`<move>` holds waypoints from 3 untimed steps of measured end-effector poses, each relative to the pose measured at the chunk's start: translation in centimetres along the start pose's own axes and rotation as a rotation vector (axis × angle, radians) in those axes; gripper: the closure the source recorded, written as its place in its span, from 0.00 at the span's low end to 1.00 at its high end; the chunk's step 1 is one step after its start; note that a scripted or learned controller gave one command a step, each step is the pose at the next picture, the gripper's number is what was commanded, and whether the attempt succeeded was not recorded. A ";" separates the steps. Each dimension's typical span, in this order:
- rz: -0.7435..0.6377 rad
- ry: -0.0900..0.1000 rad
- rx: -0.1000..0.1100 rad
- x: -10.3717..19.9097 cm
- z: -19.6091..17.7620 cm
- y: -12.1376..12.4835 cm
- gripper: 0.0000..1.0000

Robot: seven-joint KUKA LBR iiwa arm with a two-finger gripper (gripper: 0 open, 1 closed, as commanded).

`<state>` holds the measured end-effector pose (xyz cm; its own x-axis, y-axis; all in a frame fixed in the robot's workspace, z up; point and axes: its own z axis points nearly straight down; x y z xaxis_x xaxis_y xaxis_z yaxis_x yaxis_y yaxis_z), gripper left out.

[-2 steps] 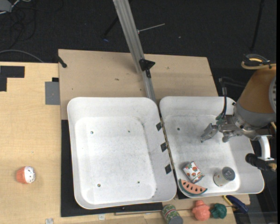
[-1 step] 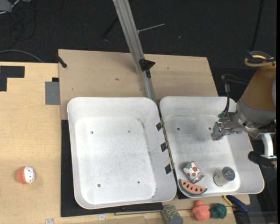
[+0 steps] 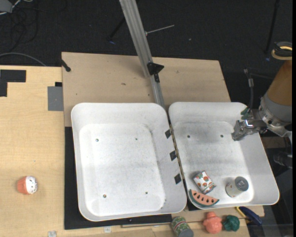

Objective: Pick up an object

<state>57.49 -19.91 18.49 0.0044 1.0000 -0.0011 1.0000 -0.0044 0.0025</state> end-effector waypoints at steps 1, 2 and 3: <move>-0.005 0.001 0.001 -0.1 -3.3 0.1 1.00; -0.008 0.004 0.006 5.3 -2.6 0.1 1.00; -0.008 0.004 0.007 9.8 -2.1 -0.5 1.00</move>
<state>57.01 -10.09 20.56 -0.0035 1.0000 0.0030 1.0000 0.0035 -0.0044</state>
